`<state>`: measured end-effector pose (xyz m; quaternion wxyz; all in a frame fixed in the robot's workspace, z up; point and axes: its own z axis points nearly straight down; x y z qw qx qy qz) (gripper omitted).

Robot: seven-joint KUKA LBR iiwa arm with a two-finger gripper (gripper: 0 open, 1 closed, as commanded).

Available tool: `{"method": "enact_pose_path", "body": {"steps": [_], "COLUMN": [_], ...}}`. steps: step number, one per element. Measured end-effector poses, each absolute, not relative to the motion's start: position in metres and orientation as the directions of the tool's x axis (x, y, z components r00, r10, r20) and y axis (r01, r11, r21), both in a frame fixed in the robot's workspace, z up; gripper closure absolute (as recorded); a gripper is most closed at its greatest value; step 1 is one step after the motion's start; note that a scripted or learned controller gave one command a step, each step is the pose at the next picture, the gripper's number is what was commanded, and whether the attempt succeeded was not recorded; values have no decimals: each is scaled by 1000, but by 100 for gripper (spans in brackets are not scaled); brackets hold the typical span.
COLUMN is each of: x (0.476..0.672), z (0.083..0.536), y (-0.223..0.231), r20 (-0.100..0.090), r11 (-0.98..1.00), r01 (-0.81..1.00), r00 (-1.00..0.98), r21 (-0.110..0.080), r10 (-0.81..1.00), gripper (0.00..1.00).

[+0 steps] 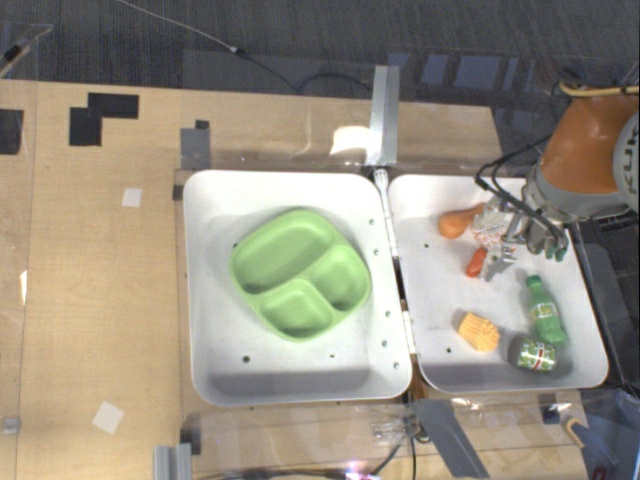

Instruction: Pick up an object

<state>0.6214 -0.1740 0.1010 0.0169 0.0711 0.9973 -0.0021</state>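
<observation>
The right bin [430, 298] holds an orange drumstick-shaped toy [456, 224], a small red piece [476, 263], a yellow corn-like block [478, 332], a green bottle [543, 310] and a green can [534, 355]. My gripper [500, 253] hangs low over the bin's upper middle, just right of the red piece and the orange toy. Its fingertips point down-left toward the red piece. A pale crinkled thing [490, 226] sits right against the gripper's body.
The left bin [215, 268] carries a green divided plate [300, 272]. A metal post [385, 108] stands behind the seam between the bins. The arm's orange band [590, 143] reaches in from the upper right.
</observation>
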Motion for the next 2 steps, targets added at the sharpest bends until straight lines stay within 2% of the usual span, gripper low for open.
{"method": "enact_pose_path", "body": {"steps": [1,2], "x": [633,638], "z": [100,114], "y": [-161,-158], "r20": [-23,-43], "r11": [907,911], "r01": [422,413], "r00": [-907,-910], "r21": [3,9], "r10": [421,413], "gripper": [0,100]}}
